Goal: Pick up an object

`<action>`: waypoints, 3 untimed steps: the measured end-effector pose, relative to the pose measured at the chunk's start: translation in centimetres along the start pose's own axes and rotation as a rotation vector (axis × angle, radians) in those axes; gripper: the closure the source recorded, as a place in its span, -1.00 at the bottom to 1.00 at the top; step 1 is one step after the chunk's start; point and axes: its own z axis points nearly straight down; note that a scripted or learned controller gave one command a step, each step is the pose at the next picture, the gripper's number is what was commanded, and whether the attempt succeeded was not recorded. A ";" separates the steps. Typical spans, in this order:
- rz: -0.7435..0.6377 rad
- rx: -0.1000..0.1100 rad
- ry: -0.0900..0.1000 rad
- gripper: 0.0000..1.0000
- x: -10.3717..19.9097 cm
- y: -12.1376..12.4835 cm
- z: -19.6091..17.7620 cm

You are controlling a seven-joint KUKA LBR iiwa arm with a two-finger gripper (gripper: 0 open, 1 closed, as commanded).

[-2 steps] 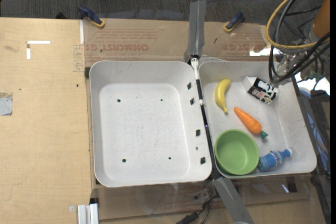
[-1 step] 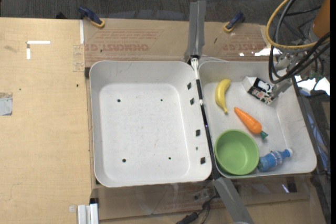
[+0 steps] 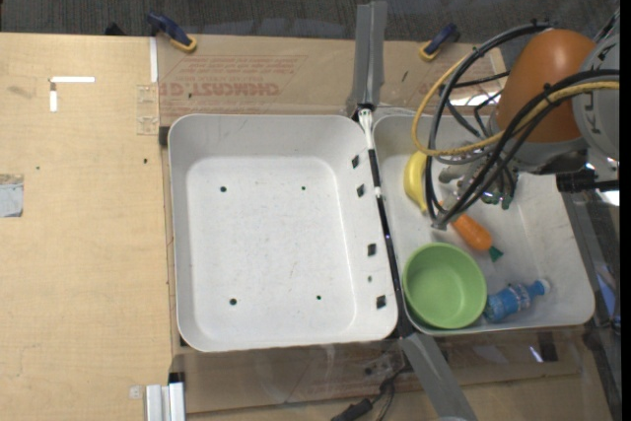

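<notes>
The right bin holds a yellow banana by its left wall. An orange carrot-shaped toy lies in the middle, a green bowl sits at the front left, and a blue bottle lies at the front. The grey arm, with its orange band, reaches in from the right. My gripper hangs low over the bin, just above and behind the orange toy and right of the banana. Black and yellow cables cross in front of it.
The left white bin stands beside the right one, parted by a grey rail. Behind both bins lies brown cardboard with blue-and-orange clamps. To the left stretches a wooden bench top.
</notes>
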 end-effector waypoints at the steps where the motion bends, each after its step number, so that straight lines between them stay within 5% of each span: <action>1: 0.473 0.001 -0.001 -1.00 0.2 3.4 0.0; 2: 0.483 -0.001 -0.004 -1.00 6.7 0.0 -0.1; 3: 0.349 -0.003 -0.005 -1.00 12.5 -1.8 -0.2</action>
